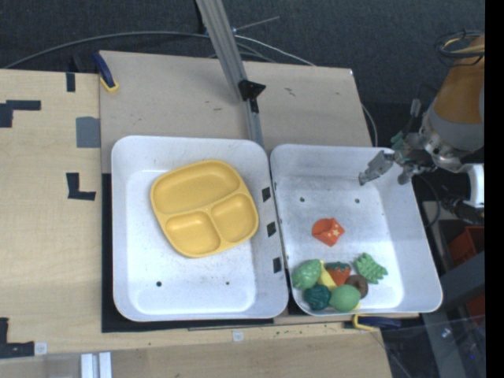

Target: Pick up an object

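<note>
Above right bin's far rim, claw hovers.

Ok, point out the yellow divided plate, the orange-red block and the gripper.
yellow divided plate (175,189): camera view, on its large upper compartment.
orange-red block (327,231): camera view, on its top face.
gripper (384,167): camera view, midway between its fingertips.

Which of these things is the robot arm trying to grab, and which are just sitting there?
For the job:
gripper
orange block
green leafy toy
pile of toy food
right bin

Just lying about:
yellow divided plate
left bin
blue clamp
</note>
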